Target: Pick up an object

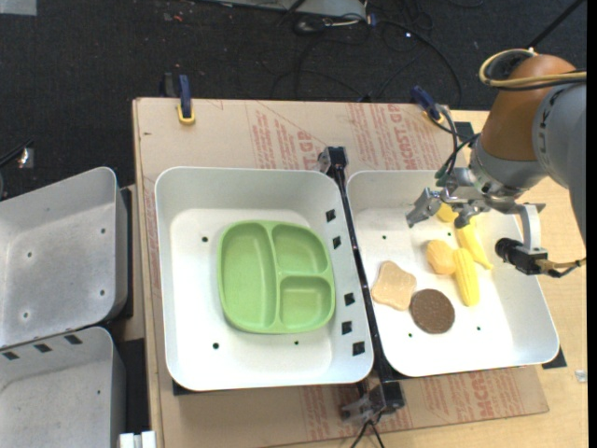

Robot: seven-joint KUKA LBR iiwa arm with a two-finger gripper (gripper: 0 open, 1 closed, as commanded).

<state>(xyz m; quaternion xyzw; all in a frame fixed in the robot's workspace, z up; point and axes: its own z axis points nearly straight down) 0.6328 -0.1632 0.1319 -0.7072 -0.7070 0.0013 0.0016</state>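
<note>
Yellow pieces of toy food lie in the right bin [522,339]: we see a corn cob [465,275], a longer yellow piece [472,241] beside it, and a small orange-yellow lump [440,256] on their left, with a tan slice of bread [394,286] and a brown round patty [433,311] nearer to us. The gripper [454,208] hangs over the far end of the yellow pieces, and we cannot tell if it is parted or closed on anything. In the left bin [187,250] a green divided plate [277,276] lies flat in the middle.
</note>
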